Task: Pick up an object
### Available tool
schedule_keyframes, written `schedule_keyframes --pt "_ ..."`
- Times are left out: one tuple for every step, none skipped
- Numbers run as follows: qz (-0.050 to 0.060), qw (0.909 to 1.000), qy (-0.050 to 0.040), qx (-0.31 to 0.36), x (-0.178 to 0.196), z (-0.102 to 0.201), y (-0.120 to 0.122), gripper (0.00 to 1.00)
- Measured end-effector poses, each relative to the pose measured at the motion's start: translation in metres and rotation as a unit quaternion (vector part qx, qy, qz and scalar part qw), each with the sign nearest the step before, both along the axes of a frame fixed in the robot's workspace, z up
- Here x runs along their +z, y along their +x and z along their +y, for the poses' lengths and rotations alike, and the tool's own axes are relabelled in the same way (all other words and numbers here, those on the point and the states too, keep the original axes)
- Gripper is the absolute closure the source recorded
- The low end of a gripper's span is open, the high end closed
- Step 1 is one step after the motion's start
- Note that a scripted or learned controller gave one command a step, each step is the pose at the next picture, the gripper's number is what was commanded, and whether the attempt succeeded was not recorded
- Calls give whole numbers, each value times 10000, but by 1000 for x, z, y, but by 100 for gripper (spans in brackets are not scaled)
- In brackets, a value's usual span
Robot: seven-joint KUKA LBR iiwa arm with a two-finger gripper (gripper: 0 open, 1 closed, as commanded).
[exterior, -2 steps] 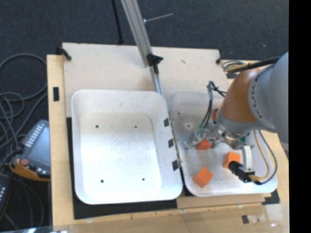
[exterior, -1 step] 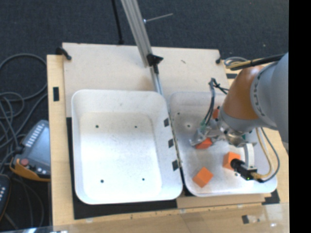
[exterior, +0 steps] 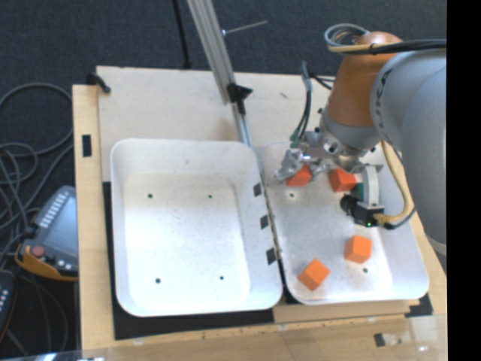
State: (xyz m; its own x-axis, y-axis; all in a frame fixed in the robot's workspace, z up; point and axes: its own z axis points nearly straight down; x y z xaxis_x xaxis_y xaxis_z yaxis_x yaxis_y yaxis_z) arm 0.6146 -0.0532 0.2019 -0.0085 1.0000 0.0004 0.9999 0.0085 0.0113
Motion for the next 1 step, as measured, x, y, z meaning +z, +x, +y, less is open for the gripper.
schedule_keyframes --pt "70 10000 10 -3 -6 71 -61 100"
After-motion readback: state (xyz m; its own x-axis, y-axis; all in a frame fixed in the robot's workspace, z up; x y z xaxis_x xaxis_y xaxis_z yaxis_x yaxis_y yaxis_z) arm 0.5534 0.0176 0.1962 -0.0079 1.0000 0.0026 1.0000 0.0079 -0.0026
